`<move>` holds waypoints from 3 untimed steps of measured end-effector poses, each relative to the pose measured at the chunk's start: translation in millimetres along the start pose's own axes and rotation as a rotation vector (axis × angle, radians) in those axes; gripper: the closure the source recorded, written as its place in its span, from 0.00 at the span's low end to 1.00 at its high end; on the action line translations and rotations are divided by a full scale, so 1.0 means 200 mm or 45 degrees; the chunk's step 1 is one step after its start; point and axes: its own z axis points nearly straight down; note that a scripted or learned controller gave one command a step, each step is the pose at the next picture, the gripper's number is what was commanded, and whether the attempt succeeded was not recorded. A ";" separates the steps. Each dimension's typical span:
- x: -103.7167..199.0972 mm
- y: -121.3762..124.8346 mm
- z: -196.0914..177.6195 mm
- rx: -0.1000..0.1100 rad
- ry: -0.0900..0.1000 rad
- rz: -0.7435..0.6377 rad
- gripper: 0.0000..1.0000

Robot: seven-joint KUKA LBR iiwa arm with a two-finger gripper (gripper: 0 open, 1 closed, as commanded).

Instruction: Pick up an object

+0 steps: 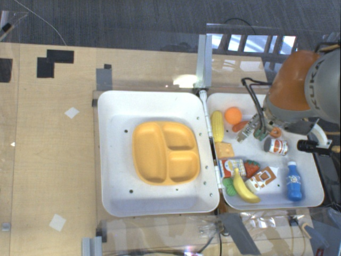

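Observation:
The right bin point(318, 196) holds several toy foods. A yellow corn cob point(217, 126) lies along its left wall, and an orange ball point(233, 114) sits just right of the cob. A banana point(243, 187) lies at the front, next to a red-and-white packet point(262, 177). A blue bottle point(293, 181) lies at the right, with a small red-and-white can point(276, 146) above it. My gripper point(251, 131) hangs low over the bin's upper middle, just right of the orange ball and over a small red piece point(240, 126). I see nothing held.
The left bin point(114, 196) holds a yellow divided tray point(165, 152). A metal post point(204, 63) stands behind the wall where the two bins meet. The grey arm with its orange band point(290, 81) covers the right bin's far right corner.

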 end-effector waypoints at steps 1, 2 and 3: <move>0.00 0.00 0.00 0.001 0.002 -0.001 0.00; 0.00 -0.02 -0.27 0.017 0.017 0.386 0.00; -0.22 0.20 0.09 0.021 0.012 0.986 0.00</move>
